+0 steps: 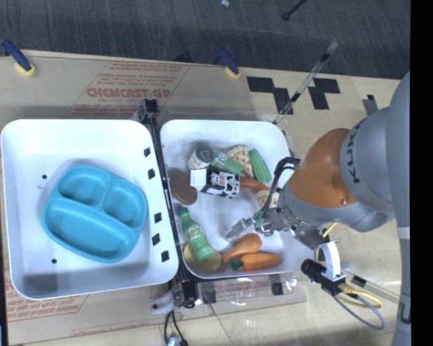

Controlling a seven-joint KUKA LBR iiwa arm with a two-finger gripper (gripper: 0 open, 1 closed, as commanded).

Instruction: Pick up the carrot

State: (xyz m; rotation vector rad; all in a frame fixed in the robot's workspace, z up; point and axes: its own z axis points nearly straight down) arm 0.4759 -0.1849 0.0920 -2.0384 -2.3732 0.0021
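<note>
An orange carrot (pixel 262 262) with a green stub at its left end lies along the front wall of the right bin (pixel 175 141). A second, shorter orange carrot-like piece (pixel 242 247) rests just behind it, tilted. My gripper (pixel 250 225) hangs low over the bin's front right part, right behind the shorter orange piece and very close to it. I see nothing between it and the carrots. The grey wrist with its orange band (pixel 321 182) covers the bin's right wall.
Also in the right bin: a green bottle (pixel 195 238), a brown disc (pixel 182 188), a black-and-white carton (pixel 222 182), a green vegetable (pixel 258 164), a small can (pixel 200 157). The left bin (pixel 14 150) holds a blue divided tray (pixel 95 213).
</note>
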